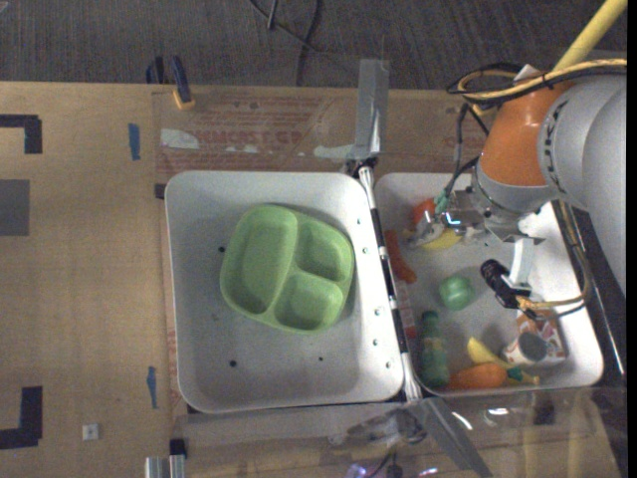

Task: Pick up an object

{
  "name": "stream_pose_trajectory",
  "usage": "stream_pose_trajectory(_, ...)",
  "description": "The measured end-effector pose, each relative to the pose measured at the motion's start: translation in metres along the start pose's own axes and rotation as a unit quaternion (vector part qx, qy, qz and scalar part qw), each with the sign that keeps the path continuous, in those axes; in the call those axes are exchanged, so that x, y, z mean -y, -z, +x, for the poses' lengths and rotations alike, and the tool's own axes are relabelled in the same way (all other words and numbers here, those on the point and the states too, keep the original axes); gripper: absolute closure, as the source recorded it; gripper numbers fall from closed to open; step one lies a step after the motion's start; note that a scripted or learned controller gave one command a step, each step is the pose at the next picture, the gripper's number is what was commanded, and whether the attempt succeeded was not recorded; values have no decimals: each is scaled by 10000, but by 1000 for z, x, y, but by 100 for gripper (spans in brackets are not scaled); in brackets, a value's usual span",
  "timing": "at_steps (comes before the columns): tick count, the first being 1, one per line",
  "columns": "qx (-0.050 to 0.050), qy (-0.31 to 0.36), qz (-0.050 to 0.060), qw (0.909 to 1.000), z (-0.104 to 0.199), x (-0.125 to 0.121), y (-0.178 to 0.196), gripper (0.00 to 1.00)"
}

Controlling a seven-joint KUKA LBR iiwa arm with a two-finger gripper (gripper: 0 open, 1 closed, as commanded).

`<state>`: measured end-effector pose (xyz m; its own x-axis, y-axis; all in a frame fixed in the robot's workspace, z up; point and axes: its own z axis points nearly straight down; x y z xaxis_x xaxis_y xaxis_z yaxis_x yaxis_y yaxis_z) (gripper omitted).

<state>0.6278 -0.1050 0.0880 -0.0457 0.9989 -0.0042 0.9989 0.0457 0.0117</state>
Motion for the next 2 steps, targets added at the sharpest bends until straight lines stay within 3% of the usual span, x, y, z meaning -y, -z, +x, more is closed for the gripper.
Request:
stream_pose_trajectory(1,22,-14,1,10000,-4,-1,8,100)
stream_pose_trajectory(2,-13,-196,66,9998,-56,-38,109,100)
